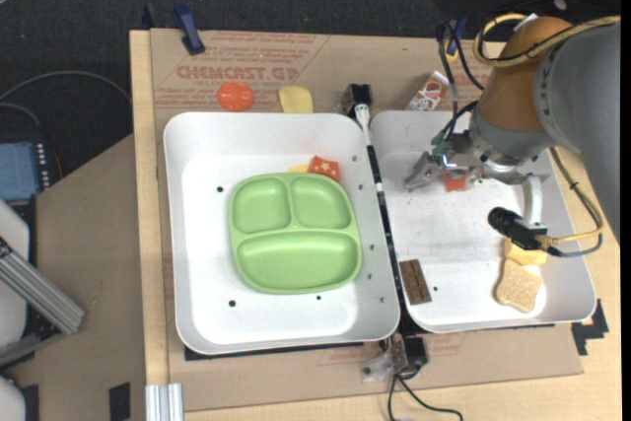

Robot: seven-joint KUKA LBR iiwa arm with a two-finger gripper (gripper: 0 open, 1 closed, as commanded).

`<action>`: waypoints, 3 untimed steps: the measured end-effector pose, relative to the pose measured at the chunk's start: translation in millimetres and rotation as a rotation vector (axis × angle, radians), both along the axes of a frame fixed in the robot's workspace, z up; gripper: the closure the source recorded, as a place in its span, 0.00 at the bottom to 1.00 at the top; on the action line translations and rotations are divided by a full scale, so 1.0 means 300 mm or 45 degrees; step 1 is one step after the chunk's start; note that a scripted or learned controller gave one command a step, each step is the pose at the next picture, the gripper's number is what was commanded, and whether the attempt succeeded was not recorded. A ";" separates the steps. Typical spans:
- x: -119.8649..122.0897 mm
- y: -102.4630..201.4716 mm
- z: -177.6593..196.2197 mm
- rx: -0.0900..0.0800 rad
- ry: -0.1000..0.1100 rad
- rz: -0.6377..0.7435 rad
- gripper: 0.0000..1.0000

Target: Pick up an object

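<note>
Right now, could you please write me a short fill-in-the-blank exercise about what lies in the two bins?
1. The green tray lies in the ____ bin.
2. The tray has ____ compartments.
3. The toast lies in the ____ bin.
4. The gripper is over the ____ bin.

Missing words: left; three; right; right

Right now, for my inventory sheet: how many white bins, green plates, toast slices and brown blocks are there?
White bins: 2
Green divided plate: 1
Toast slice: 1
Brown block: 1
Total: 5
</note>
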State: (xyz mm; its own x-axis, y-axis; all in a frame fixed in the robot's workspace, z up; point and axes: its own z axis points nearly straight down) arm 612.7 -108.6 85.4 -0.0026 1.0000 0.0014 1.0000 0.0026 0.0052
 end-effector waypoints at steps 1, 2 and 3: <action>-0.007 -0.003 0.034 -0.003 0.003 -0.001 1.00; -0.008 -0.003 0.032 -0.003 0.005 -0.001 0.00; 0.152 -0.007 -0.003 -0.004 -0.001 0.000 0.00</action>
